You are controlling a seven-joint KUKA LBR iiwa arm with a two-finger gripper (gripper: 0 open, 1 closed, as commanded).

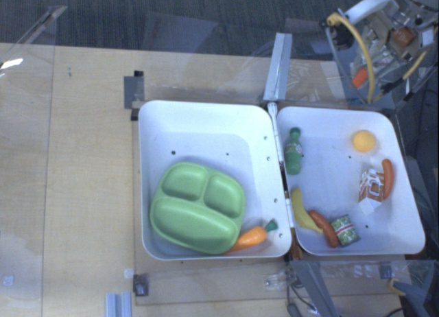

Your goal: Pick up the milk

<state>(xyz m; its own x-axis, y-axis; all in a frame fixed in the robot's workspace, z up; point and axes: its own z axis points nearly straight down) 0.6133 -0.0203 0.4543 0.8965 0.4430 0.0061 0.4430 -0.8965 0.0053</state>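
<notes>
Camera view from above has the arm's wrist gear point(384, 27) up in the top right corner, off past the far edge of the bins, with a yellow hose point(362, 48) looping down from it. Whether it is clenched or released I cannot tell; the tip is lost among cables. Well below it, in the right bin point(411, 233), the milk carton point(371, 186) lies on its side near the right wall, a sausage point(388, 175) touching its right edge. A yellow ball point(364, 141) sits just above them. Along that bin's left wall stands a green bottle point(293, 151), then a banana point(302, 211), a second sausage point(322, 226) and a small green can point(344, 230). The left bin point(199, 120) holds a green divided tray point(197, 207) with a carrot point(250, 236) against its lower right edge.
</notes>
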